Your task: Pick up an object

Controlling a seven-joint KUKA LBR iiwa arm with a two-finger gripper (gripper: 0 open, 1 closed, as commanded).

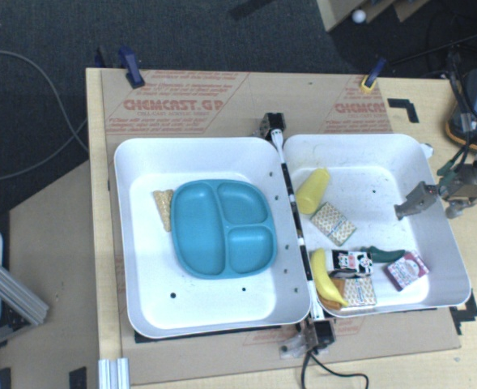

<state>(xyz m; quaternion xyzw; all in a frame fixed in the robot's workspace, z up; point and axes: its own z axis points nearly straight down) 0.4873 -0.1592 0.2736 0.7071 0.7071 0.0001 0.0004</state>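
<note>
My gripper [420,200] hangs over the right side of the right bin [359,148], coming in from the right edge, with nothing seen in it. Below it lie a pink packet [406,271] and a green item [386,255]. A black-and-white item [351,261], a banana [325,281] and a patterned packet [360,292] sit at the bin's front. Farther left are a yellow lemon-shaped object [312,190] and a speckled packet [334,222].
The left bin [141,168] holds a blue divided plate [223,227] with a cracker [164,207] at its left side. Clamps [129,66] stand at the bench's back corners. A cable loops on the dark floor at left.
</note>
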